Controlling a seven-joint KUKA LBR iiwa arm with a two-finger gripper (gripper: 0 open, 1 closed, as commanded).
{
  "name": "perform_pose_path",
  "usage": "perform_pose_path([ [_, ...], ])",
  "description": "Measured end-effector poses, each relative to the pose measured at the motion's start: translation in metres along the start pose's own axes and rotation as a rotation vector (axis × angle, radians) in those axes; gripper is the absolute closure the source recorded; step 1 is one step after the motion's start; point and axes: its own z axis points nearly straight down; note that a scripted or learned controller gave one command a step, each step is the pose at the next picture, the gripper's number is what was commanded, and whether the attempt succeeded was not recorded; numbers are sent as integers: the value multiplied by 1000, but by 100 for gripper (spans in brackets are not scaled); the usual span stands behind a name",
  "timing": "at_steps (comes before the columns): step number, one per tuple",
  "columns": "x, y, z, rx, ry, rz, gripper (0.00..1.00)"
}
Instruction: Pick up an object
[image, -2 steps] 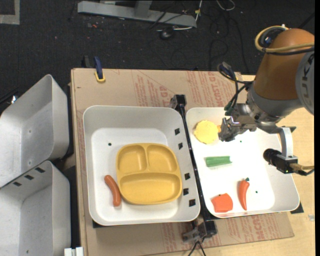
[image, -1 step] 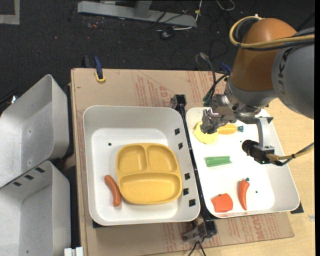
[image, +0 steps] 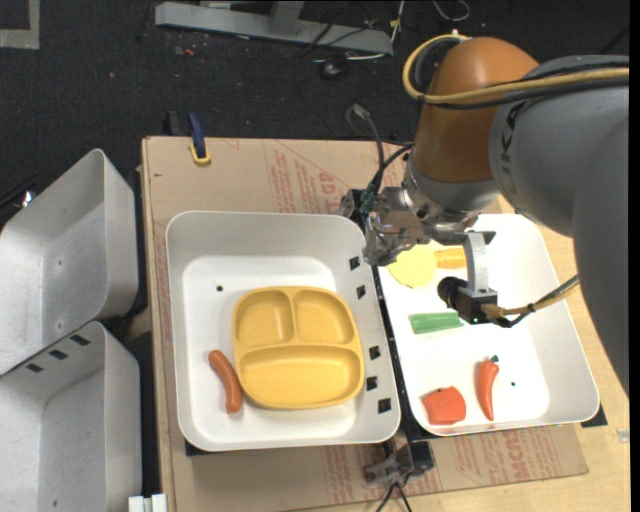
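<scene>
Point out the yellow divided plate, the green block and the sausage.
yellow divided plate (image: 297, 348), camera view, middle divider.
green block (image: 435, 322), camera view, top face.
sausage (image: 226, 380), camera view, mid-length.

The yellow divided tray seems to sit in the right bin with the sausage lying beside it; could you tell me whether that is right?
Not quite. The yellow divided tray sits in the left bin, not the right one. The sausage does lie beside it, by its left edge. The camera view shows this.
</scene>
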Motion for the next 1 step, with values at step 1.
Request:
perform_pose_path([
  [1,49,20,18,-1,0,0,100],
])
